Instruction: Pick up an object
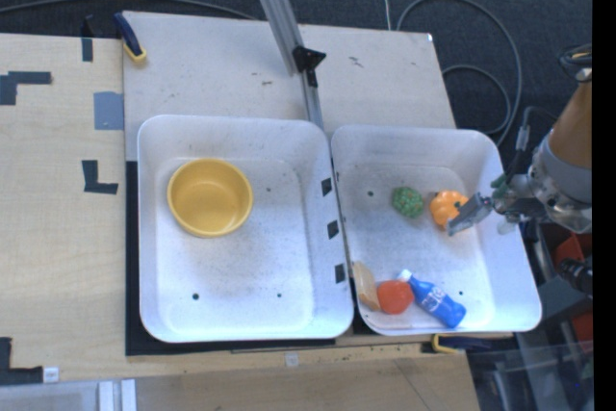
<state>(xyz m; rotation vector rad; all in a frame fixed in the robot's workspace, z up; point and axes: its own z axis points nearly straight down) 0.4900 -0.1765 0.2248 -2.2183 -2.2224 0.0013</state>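
The tool [469,214] hovered just beside the small round orange fruit-like object [444,205] in the right-hand shallow white plastic bin [510,294]; whether its fingers stood apart or together I cannot tell. Judged from this, a closing grasp could nudge the orange object toward the bumpy green ball [408,201] near it and miss. That bin held one each of orange, green, red round piece [394,296], blue bottle [434,299] and tan strip [365,284]; the neighbouring bin held one yellow bowl [210,197].

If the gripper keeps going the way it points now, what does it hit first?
Most likely the small orange round object, right beside the gripper in the right white bin. The green lumpy ball lies beyond it. Height above the bin is unclear from this view.
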